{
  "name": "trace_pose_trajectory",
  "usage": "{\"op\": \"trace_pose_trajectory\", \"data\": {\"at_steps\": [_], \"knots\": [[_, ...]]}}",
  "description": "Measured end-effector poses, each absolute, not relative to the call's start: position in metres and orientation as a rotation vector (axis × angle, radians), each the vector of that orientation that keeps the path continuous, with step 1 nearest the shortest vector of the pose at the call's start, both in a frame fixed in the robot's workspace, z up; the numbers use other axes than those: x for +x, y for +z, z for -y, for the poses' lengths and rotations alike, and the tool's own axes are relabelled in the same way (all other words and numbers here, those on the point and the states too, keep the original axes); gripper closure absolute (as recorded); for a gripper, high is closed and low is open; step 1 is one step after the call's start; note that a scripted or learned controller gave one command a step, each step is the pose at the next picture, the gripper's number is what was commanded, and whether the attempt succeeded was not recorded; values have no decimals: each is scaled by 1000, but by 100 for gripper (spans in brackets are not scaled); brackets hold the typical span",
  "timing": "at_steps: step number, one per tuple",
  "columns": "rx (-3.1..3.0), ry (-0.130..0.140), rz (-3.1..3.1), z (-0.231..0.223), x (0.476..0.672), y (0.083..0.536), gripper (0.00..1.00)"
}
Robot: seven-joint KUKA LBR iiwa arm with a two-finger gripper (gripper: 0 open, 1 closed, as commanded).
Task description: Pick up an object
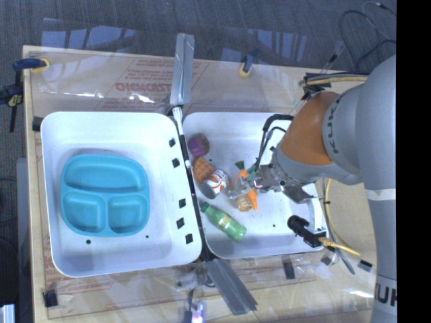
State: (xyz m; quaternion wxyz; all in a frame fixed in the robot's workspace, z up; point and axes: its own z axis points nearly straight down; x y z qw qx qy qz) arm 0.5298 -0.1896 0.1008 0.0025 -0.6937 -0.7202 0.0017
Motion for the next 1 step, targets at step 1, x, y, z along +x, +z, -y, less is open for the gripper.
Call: {"op": "trace_pose_trajectory", "data": {"at_steps": [1], "knots": [[-2350, 1, 2083, 162, 532, 243, 100]]}}
